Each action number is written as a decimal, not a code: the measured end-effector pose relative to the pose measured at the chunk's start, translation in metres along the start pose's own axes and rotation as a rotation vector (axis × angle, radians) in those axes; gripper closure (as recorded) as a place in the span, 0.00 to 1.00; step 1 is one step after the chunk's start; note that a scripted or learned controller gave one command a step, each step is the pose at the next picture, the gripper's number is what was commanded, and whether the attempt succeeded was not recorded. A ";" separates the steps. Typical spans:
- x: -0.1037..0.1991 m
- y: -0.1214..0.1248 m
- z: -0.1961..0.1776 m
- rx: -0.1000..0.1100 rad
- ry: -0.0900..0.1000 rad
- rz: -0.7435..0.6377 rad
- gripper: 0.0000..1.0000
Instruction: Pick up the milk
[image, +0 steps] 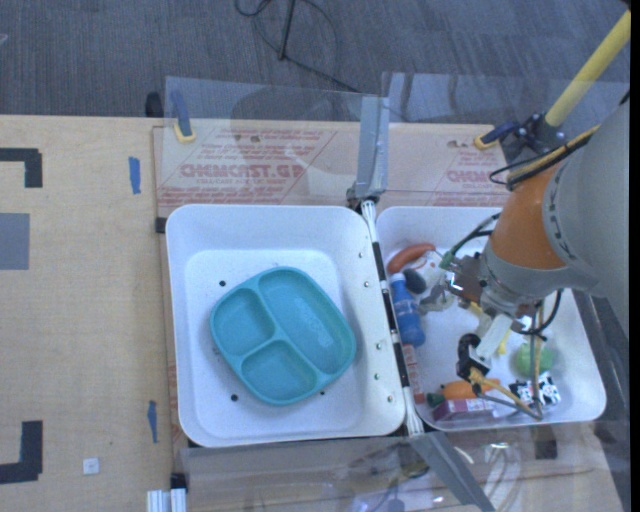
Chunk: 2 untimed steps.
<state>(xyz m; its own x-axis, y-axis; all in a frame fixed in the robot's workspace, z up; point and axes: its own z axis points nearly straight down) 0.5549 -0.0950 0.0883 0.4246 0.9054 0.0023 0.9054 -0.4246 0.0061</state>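
The milk is a small carton with black and white cow patches. It lies near the front right corner of the right bin. My gripper hangs low over the middle of that bin, up and to the left of the milk and well apart from it. The grey wrist and orange band cover the bin's back right part. Nothing shows as held.
Around the gripper lie a blue bottle, a red-orange item, a green ball, an orange carrot and a pinkish box. The left bin holds a teal divided plate.
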 end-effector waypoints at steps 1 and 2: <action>0.024 0.101 0.002 0.005 -0.003 0.068 0.00; 0.026 0.102 -0.010 0.002 -0.005 0.063 1.00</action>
<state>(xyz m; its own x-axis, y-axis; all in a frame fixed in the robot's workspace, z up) 0.6580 -0.1144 0.0986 0.4807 0.8769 -0.0027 0.8769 -0.4807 0.0037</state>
